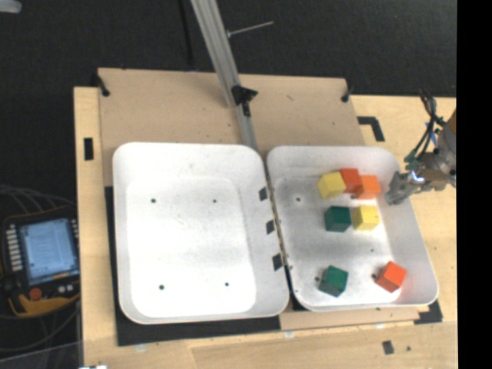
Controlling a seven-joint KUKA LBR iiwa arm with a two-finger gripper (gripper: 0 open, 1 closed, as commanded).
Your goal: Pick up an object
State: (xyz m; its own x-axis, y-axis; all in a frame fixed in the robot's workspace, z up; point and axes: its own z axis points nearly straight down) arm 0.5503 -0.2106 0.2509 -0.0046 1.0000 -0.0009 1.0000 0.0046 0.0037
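Seven small coloured blocks lie in the right-hand shallow white bin [406, 229]. Upper cluster: a yellow cube [332, 184], touching a red-orange cube [351, 180], with a lighter orange cube [370, 186] just beside that. Below them, a dark green cube [337, 218] sits touching a second yellow cube [365, 217]. Lower down, well apart from the cluster: another green cube [334, 280] near the bin's front wall, and an orange-red cube [390, 276], tilted, toward the front right corner.

Two-finger gripper [400, 188] sits over the bin's right rim, near the lighter orange cube but apart from it; nothing visible between its tips. Open or closed: cannot tell, too blurred.

Left-hand shallow white bin [138, 167] sits alongside, edges touching. Both rest on a light wooden bench [92, 129]. A grey metal pole [219, 48] slants across the back.
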